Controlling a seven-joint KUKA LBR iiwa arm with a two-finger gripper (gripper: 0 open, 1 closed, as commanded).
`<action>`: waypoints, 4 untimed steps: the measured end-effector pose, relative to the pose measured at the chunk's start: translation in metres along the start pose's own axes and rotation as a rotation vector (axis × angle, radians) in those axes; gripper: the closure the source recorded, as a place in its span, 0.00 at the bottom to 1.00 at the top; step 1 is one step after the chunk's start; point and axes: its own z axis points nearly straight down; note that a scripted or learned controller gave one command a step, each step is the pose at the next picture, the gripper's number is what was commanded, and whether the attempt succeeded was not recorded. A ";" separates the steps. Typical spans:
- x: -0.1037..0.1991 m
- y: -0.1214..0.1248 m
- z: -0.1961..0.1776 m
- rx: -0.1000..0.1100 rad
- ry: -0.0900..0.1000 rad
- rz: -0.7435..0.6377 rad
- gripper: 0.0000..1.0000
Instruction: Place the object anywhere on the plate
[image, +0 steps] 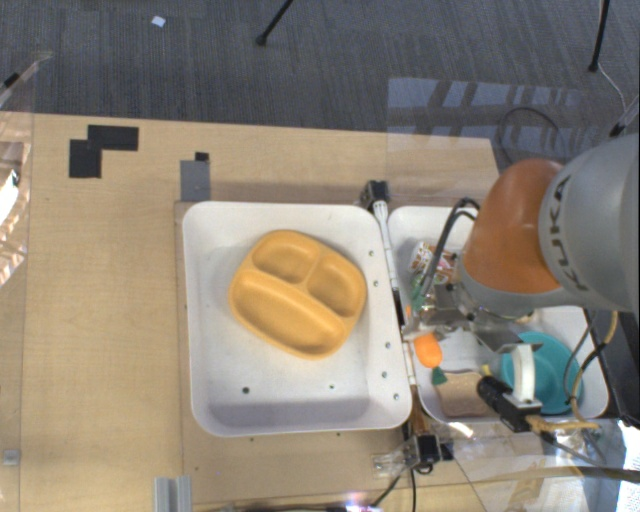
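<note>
Camera view shows the yellow plate (298, 292) in the left bin (210, 400), the tool (430, 315) over the right bin (597, 400) beside an orange object (428, 351), its grip state impossible to tell.

The plate (298, 292) looks like smooth yellow plastic with a soft sheen. The left bin (215, 330) is smooth white plastic, faintly glossy. The bench (100, 330) is matt, pale wood-like board. At twelve o'clock the floor (330, 55) is rough grey carpet. The arm (560, 235) has a glossy orange band and smooth grey shell.
</note>
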 end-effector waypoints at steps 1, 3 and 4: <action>0.065 0.035 0.001 0.004 0.002 0.008 1.00; 0.202 0.069 -0.051 0.003 0.004 -0.085 1.00; 0.198 0.069 -0.050 0.004 0.000 -0.081 0.00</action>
